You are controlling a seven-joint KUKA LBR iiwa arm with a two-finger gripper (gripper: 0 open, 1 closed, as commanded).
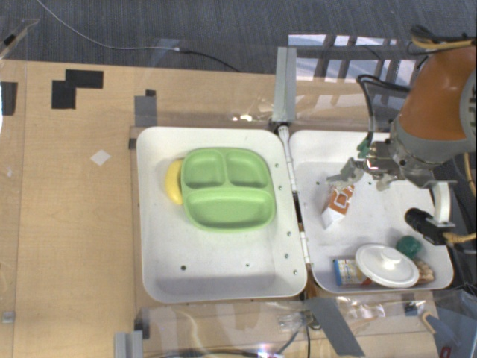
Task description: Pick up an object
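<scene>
The arm reaches in from the right of the frame, and the tool hangs over the upper part of the right bin — its metal parts blur together at this size, so whether it is apart or together I cannot tell, and nothing can be seen clamped in it.

Nearest candidate: a small white-and-orange packet, lying tilted just below and left of the tool, in the middle of that bin. Lower down sit a white lid-like dish, a blue-labelled box touching its left edge, and a dark green piece at the lower right.

Risks from here — the packet looks thin and flat, so a descent slightly off could close on air or skate it across the bin floor. A drift toward the lower cluster could nudge the dish into its neighbours.

In the left bin, a green divided tray covers most of a yellow object — well apart from the action.
</scene>
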